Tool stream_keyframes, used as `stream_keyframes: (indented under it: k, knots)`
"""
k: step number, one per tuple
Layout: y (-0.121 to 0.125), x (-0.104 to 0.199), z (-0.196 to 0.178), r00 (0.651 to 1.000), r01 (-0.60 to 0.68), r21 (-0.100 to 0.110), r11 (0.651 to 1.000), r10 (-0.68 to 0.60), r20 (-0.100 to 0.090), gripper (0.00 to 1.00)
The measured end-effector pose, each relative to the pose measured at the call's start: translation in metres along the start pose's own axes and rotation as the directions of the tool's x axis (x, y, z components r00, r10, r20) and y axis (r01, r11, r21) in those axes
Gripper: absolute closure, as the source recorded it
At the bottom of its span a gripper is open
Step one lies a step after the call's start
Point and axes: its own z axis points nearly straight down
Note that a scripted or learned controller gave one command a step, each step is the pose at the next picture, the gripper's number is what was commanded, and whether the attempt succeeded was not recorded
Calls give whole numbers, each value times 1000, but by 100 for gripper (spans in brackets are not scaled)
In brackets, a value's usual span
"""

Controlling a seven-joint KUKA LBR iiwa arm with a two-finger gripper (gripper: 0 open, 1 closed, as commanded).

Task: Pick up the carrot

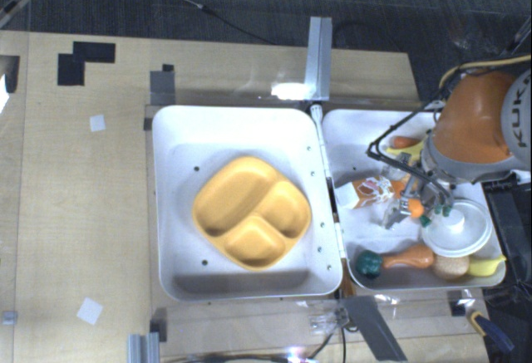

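The carrot [407, 257], orange with a dark green top at its left end, lies along the front of the right bin [349, 137]. My gripper [409, 208] hangs over the middle of that bin, a little behind the carrot and apart from it. The arm's orange band [474, 125] rises above it at the right. Small orange bits show around the gripper's tip, and I cannot make out what they are.
A yellow divided plate [252, 210] fills the middle of the left bin [174, 145]. The right bin also holds a crumpled snack packet [370, 189], a white round cup [455, 228], a tan lump [450, 268], a yellow piece [487, 268] and an orange item [404, 142] at the back.
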Motion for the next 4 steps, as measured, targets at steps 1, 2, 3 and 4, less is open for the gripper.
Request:
stream_keyframes:
  k: [1,2,3,4]
  knots:
    - [2,-6,-14,1000,6,0,1000,-6,18,100]
    - [49,59,-96,1000,2,-2,1000,-2,-16,100]
    - [49,58,-105,1000,6,-2,1000,-6,-12,100]
    - [80,-5,-123,990,140,-4,990,-140,-18,100]
